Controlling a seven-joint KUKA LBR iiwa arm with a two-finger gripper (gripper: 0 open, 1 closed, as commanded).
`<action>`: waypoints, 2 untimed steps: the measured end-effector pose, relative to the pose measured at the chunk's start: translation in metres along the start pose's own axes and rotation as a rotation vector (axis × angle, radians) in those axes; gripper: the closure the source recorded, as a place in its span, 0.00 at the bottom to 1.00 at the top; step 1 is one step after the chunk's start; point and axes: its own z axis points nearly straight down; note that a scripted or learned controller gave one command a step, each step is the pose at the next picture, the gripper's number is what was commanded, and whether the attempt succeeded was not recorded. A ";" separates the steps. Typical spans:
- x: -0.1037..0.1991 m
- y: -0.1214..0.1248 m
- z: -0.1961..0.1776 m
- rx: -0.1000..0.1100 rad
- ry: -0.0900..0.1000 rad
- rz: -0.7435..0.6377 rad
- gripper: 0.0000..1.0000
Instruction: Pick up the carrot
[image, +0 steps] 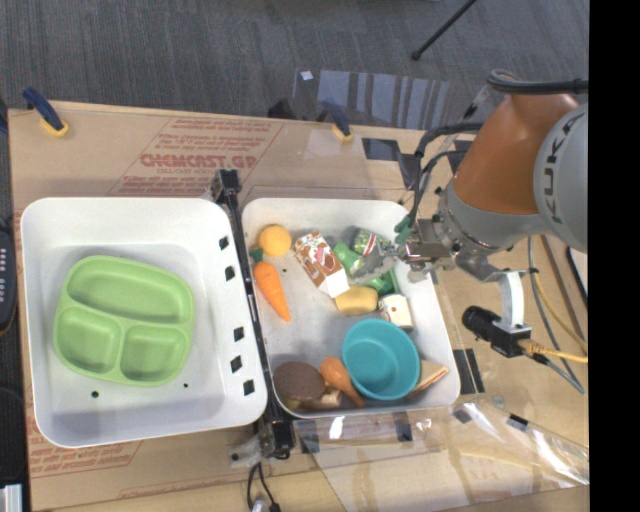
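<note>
From above we see the arm (520, 150) reaching in from the right, its claw (400, 252) hanging over the far right part of the right bin (432, 300); we cannot tell whether the claw is spread or pressed together, because the wrist hides it. The carrot (271, 288) lies flat on the bin floor well to the left of the claw, close to the bin's left wall, its green end pointing away from us. Just beyond the carrot sits a small orange fruit (274, 240). Between the carrot and the claw lies a red-and-white carton (320, 259), and a green packet (362, 246) sits just beside the claw. Nearer to us than the claw we find a yellow piece (357, 300), a teal bowl (381, 358) and a brown disc (298, 383). Far to the left of the claw, the left bin (40, 250) holds a green divided plate (123, 320).
</note>
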 end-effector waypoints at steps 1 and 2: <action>0.055 -0.006 0.166 -0.001 -0.001 0.003 0.00; 0.054 -0.007 0.158 0.008 -0.002 -0.007 1.00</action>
